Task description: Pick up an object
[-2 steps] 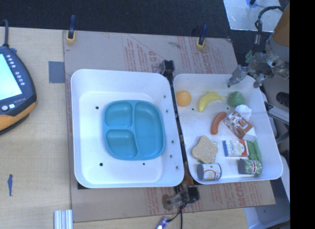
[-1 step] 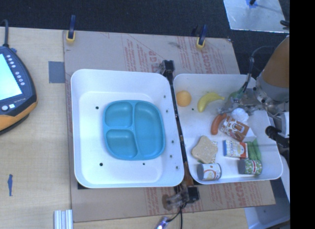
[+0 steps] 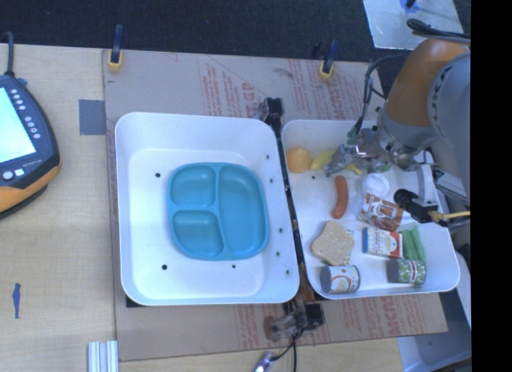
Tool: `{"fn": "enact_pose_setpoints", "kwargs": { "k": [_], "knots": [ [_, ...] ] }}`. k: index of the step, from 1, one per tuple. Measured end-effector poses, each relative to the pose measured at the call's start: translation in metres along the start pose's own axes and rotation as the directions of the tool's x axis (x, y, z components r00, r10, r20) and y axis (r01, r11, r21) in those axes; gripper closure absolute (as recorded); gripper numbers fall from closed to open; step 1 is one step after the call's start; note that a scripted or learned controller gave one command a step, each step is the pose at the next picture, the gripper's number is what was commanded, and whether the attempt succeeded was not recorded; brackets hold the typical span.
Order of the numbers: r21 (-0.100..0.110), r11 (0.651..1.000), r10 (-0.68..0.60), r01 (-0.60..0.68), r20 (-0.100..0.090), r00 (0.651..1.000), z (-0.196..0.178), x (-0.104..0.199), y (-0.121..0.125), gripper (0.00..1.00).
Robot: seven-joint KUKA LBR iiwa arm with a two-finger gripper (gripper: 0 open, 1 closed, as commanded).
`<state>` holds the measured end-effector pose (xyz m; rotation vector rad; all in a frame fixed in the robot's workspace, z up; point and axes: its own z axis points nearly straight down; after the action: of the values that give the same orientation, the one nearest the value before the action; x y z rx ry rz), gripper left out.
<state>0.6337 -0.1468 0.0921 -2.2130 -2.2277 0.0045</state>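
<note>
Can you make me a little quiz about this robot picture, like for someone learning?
1. True or false: the blue plastic divided plate lies in the left white bin.
2. Which thing lies nearest the slice of tan bread? A) the round orange fruit B) the small printed tin can C) the grey and orange handheld controller
3. Fill the gap: the red sausage lies in the ____ white bin.

Key
1. True.
2. B: the can lies just below the bread in the picture.
3. Right. The arm's gripper hovers over that bin's far end, near the sausage.
</note>
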Motion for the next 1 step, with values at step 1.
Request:
{"fn": "enact_pose_setpoints", "kwargs": {
  "k": [1],
  "knots": [
    [0.002, 1.000, 0.001, -0.001, 0.000, 1.000, 0.0005, 0.0273, -0.0326, 0.00]
  ]
}}
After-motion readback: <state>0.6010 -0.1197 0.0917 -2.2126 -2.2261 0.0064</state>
